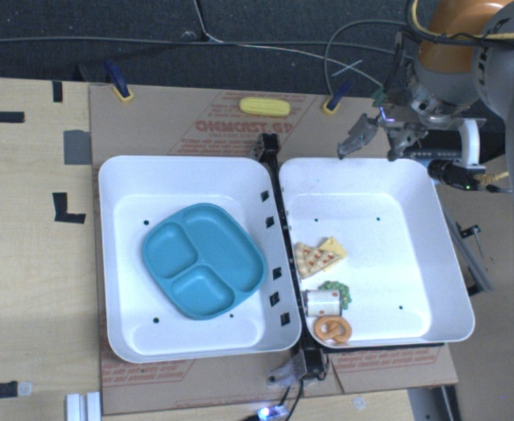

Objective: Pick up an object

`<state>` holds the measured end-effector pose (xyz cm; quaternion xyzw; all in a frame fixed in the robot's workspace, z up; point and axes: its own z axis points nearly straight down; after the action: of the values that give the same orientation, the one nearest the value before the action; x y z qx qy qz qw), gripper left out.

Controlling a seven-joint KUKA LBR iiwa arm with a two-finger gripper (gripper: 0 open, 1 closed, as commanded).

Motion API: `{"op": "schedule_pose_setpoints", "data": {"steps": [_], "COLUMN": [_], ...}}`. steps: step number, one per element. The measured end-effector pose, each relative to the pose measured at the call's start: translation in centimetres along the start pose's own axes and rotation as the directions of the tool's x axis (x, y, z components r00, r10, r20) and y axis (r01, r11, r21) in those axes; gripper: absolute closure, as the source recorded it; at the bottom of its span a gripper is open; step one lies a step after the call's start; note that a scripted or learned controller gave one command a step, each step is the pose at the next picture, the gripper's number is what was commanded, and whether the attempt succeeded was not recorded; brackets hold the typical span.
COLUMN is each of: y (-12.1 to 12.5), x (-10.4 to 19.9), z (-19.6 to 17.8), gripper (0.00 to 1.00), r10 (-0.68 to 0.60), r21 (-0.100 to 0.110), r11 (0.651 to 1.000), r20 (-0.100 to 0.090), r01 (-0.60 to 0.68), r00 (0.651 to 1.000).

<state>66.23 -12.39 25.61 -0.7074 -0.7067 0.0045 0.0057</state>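
Note:
My gripper [375, 143] hangs above the far edge of the right bin [415, 235], open, with nothing between its fingers. Far below it, along the right bin's left wall, lie several small items: a yellow waffle-like piece [318, 254], a small white can with a green sprig behind it [324, 302], and a brown pretzel [332, 329]. A blue divided plate [203, 260] lies in the left bin [134, 191].
A yellow banana-shaped object [264, 106] lies on the cardboard behind the bins. Blue and yellow clamps [117, 82] hold the cardboard at the back. Cables run across the dark backdrop. A black divider [277, 226] sits between the bins.

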Motion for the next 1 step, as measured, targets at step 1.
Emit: {"op": "schedule_pose_setpoints", "data": {"steps": [1], "y": [0.20], "x": [0.04], "z": [-0.86], "gripper": [0.00], "r10": [-0.003], "r21": [-0.013], "r11": [1.000], "r20": [0.002], "r01": [0.003], "r00": [1.000]}}
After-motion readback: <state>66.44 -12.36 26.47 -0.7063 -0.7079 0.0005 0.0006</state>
